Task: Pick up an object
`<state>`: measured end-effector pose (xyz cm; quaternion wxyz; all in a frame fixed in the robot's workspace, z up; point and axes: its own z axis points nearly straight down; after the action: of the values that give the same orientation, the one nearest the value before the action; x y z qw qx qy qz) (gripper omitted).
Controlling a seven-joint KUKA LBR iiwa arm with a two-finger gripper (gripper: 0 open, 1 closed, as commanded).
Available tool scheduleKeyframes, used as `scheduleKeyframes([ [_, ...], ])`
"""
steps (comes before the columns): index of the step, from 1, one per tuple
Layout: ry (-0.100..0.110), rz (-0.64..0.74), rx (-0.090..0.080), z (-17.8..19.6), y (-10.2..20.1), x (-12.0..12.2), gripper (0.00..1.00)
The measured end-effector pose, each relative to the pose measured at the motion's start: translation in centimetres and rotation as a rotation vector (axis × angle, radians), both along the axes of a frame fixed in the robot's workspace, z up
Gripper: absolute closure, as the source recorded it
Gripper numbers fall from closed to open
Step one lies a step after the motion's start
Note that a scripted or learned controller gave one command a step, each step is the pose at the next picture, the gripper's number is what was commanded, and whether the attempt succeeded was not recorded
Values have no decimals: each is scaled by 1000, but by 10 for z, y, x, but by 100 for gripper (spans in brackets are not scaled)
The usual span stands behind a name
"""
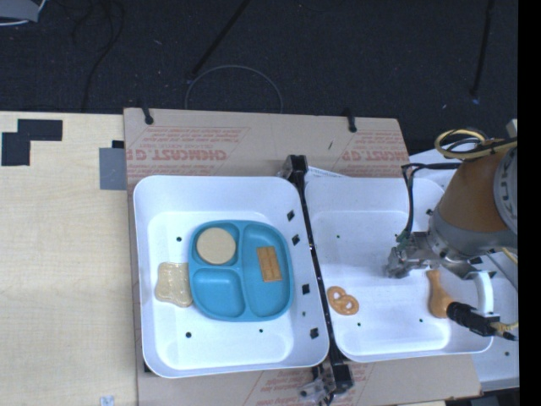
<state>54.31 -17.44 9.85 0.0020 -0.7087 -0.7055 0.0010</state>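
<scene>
Tool low in right bin, open or closed impossible to tell. Pretzel on bin floor, apart from tool. Blue tray with cracker in left bin.

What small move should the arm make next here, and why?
Probably shift the gripper toward the camera view's lower left and bring it over the pretzel. The pretzel lies alone on the floor of the right bin, apart from the gripper and nearest to it; the blue tray and its food sit in the left bin.
</scene>
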Motion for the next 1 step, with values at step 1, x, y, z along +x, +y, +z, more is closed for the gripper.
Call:
scheduleKeyframes([
  [1,-5,-1,-2,61,-6,-2,100],
])
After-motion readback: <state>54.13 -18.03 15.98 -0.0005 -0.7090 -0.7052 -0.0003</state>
